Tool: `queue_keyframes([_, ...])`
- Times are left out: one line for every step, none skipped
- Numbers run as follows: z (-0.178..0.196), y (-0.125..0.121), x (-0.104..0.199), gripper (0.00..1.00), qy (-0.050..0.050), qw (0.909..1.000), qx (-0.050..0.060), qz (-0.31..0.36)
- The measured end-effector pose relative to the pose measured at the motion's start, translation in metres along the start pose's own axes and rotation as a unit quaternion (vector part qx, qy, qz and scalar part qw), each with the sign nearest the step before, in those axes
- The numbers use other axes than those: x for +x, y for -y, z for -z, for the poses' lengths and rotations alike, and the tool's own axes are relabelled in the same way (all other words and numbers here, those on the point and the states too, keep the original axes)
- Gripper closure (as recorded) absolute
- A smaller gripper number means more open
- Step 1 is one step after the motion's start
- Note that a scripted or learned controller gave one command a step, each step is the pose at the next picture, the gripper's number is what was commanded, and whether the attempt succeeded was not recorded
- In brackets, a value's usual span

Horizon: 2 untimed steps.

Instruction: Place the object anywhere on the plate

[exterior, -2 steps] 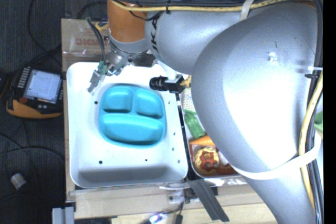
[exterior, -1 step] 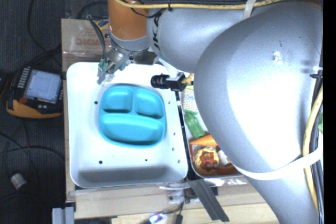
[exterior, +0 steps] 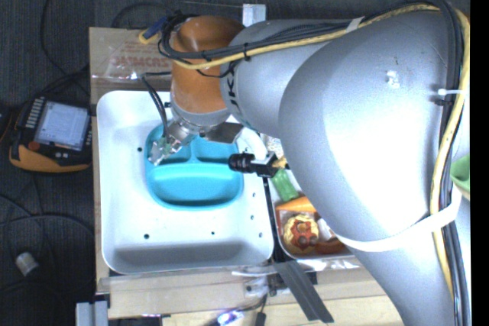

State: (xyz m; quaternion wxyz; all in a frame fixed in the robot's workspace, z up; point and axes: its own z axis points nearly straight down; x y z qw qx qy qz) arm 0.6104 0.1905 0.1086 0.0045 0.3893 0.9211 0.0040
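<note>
The blue compartmented plastic plate (exterior: 195,181) is seen lying flat in the left shallow white bin (exterior: 126,195), toward that bin's far half, with its divided sections at the far end. The metal tool (exterior: 162,152) is positioned over the plate's far-left compartment, hanging from the grey arm (exterior: 359,133) below the orange band (exterior: 200,61). Whether the tool is spread or pressed together cannot be told, and no object can be made out in it. To the right of the plate, the right white bin (exterior: 306,259) is largely covered by the arm; in its visible strip a green item (exterior: 284,183), an orange-and-yellow packaged item (exterior: 299,229) and other small things too hidden to identify are packed close together. Which of these is the task's object cannot be told. Beyond the plate, a brown cardboard sheet (exterior: 126,57) with faint reddish print, not readable, is laid on the table. Well left of the plate, a handheld pendant with a lit screen (exterior: 53,130) is resting on the dark floor; its display cannot be read.
</note>
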Motion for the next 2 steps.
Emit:
queue_keyframes([-0.008,0.069,0.048,1.0,0.006,0.9997,-0.018,0.015])
queue_keyframes([0.051,0.131,0.035,1.0,-0.003,0.9963,0.007,-0.085])
